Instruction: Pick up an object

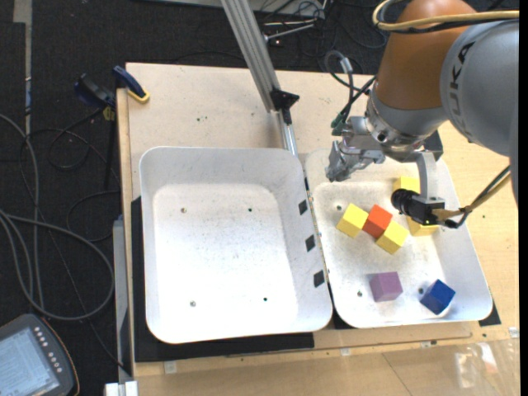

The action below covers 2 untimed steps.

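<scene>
Two white bins sat side by side on the bench: the left bin [165, 180] and the right bin [462, 279]. In the right bin, an orange cube [379, 219] lay at centre, touching yellow cubes at 9 o'clock [352, 219] and 4 o'clock [393, 238]. A purple cube [385, 286] and a blue cube [437, 296] lay toward 6 o'clock. The gripper [342, 165] hung at 11 o'clock; open or closed could not be determined.
</scene>
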Each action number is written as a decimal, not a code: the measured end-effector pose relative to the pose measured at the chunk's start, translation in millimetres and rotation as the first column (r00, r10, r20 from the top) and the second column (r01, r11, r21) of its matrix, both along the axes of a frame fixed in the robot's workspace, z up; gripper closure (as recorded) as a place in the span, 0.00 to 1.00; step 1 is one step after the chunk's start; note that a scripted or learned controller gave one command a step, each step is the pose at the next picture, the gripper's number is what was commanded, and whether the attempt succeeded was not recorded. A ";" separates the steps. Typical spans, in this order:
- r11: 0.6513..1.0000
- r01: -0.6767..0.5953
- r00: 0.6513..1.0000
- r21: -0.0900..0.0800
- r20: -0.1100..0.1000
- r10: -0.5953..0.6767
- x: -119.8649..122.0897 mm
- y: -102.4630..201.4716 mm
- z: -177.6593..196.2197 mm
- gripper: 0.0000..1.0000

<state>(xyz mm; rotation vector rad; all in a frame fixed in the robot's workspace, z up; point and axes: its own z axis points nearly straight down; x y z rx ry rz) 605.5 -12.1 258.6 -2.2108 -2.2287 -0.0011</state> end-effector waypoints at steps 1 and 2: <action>1.000 0.000 1.000 -0.001 -0.001 0.000 -7.8 50.9 -15.1 1.00; 1.000 0.001 1.000 -0.001 -0.002 -0.001 -27.4 99.2 -30.9 1.00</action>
